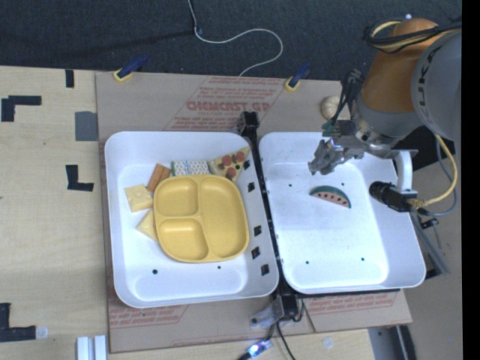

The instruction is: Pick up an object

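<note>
Watermelon-slice toy (pixel 331 196), a flat plastic wedge with a red face, dark seeds and a green rind along its lower curve, lies on the floor of the right shallow white bin (pixel 390 268), in the bin's upper half and apart from every wall. The grey arm with the orange band (pixel 401 66) reaches in from the right, and its gripper (pixel 324 163) hangs over the upper part of that bin, just above and slightly left of the slice in the picture; whether it touches the bin floor cannot be told. The dark fingers (pixel 319 162) point down toward the bin and nothing shows between them, but how far apart they stand cannot be told from this slant. The left shallow white bin (pixel 124 276) holds a yellow plastic plate with three compartments (pixel 201 217), with several flat toy food pieces tucked at its upper and left edges: a pale yellow cracker-like square (pixel 138 197), an orange-brown strip (pixel 157 175) and a pizza-like wedge (pixel 232 163). Both bins sit on a brown cardboard sheet (pixel 217 103) that covers the table (pixel 45 216).
</note>
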`<state>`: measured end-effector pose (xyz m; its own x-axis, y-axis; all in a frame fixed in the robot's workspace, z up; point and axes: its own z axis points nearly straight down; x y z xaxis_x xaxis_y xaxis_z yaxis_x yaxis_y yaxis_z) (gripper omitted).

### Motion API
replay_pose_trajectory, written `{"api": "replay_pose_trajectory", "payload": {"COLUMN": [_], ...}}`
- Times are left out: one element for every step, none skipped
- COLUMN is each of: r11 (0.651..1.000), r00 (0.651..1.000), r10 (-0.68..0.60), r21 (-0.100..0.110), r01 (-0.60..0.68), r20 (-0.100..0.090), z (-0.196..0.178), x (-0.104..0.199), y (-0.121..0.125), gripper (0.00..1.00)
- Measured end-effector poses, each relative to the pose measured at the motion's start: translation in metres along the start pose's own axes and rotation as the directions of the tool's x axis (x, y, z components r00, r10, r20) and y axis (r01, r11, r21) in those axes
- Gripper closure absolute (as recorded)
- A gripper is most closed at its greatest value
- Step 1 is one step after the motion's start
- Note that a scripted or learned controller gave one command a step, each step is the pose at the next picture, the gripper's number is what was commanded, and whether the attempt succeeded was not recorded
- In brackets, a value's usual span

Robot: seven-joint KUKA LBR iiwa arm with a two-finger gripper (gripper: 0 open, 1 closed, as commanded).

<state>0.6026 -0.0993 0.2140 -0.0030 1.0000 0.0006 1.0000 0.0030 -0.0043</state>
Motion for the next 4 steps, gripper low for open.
{"api": "replay_pose_trajectory", "payload": {"r11": [1.000, 1.000, 1.000, 1.000], "r00": [1.000, 1.000, 1.000, 1.000], "r10": [-0.002, -0.002, 0.003, 0.002], "r21": [-0.001, 0.000, 0.000, -0.002], "r01": [0.002, 0.002, -0.003, -0.002], "r20": [-0.002, -0.001, 0.001, 0.002], "z": [-0.014, -0.019, -0.014, 0.000], "x": [0.045, 0.082, 0.085, 0.085], "y": [-0.035, -0.067, -0.088, -0.072], "gripper": [1.00, 1.00, 1.00, 1.00]}}
